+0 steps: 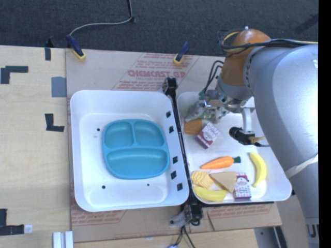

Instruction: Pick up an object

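Hovering low in the right bin (269, 192), the gripper (209, 110) is reaching over a brown bread roll (193, 126) just below its fingers, a red-and-white carton (209, 134) beside it. Whether they're clenched, I cannot tell. Centring over one item before closing looks wise.

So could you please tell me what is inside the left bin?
The left bin holds a blue divided plate, lying flat near its middle, with nothing in its three compartments. The plate covers the bin floor beneath it, so that patch cannot be checked.
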Robot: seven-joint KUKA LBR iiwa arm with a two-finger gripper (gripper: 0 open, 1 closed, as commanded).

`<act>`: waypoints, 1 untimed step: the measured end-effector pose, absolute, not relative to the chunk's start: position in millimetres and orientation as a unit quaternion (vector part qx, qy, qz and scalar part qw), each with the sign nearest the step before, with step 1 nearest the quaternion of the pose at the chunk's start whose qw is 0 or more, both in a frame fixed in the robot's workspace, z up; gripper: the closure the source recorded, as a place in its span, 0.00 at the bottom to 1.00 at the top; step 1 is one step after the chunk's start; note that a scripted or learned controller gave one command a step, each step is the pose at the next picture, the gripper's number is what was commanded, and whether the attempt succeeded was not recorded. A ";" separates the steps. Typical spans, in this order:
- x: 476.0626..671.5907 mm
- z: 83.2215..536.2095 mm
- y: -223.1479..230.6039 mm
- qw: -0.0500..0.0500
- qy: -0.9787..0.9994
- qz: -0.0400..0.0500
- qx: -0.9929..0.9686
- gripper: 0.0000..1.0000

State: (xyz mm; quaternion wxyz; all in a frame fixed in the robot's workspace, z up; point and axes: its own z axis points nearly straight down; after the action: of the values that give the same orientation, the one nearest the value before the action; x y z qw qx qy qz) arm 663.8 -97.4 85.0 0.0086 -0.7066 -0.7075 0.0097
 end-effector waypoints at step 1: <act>594.0 86.2 -108.1 -0.001 -0.707 0.000 -0.707 0.00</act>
State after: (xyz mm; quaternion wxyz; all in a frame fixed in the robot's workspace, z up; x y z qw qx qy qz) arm 594.0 -108.1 86.2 -0.0011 -0.7071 -0.7071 0.0002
